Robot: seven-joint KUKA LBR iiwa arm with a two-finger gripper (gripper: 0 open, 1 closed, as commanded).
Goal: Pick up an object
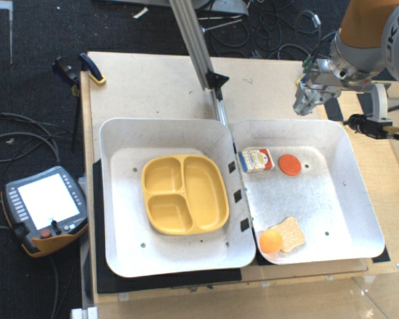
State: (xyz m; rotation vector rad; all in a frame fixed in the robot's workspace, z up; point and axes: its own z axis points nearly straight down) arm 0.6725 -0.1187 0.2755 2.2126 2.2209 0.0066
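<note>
Orange ball [270,241] and bread slice [292,233] sit well below my tool [308,102], red disc [290,165] nearer. Tool hovers beyond bin rim [286,121]; grip state unclear. Nothing picked yet.

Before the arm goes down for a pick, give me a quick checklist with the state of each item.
1. Hand free of any load: cannot tell; nothing hangs below it, but its tips are too blurred to judge.
2. Things to pick are in the right bin: ok; a small carton, a red disc, an orange ball and a tan slice lie there.
3. Room around the target: ok for the red disc, apart from the carton; not ok for the ball, which touches the slice.
4. Hand over a target: not ok; it hangs beyond the bin's far rim.
5. Left bin: ok; the yellow tray lies flat.
</note>
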